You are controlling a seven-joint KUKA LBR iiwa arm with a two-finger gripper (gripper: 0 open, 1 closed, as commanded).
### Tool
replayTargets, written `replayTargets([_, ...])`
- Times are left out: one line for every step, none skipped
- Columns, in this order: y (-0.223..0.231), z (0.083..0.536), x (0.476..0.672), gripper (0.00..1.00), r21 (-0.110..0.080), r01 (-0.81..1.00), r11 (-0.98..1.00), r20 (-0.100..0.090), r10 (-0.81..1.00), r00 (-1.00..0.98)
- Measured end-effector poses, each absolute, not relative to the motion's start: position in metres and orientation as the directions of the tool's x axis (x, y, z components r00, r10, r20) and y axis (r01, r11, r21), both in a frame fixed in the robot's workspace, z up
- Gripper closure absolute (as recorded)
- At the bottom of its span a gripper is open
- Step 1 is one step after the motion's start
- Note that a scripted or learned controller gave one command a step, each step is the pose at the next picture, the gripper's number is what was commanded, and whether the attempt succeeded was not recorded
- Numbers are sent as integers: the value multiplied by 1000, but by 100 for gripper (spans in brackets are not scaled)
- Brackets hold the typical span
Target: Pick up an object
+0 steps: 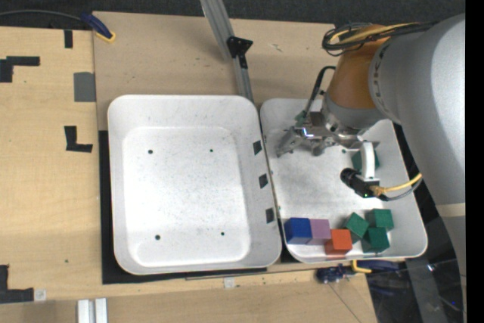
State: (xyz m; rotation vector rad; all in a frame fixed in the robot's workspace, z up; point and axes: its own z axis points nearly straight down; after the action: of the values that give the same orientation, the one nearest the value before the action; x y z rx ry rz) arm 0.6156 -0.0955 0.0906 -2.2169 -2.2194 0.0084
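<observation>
The gripper (291, 141) sits low over the upper part of the right bin (393, 136), near its left wall. Whether the fingers are apart or together cannot be told. The objects cluster along that bin's lower edge: blue block (298, 229), purple block (320, 229), orange block (340, 240), and green blocks (369, 229), well apart from the gripper.

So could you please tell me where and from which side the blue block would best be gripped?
Grip the blue block from above, on its near and far faces. Its right face touches the purple block, and the bin wall stands close on its left, so those sides likely leave no room.
</observation>
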Motion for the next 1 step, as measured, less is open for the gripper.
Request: replayTargets([-95,104,617,100,-3,1000,3,0,1000,-3])
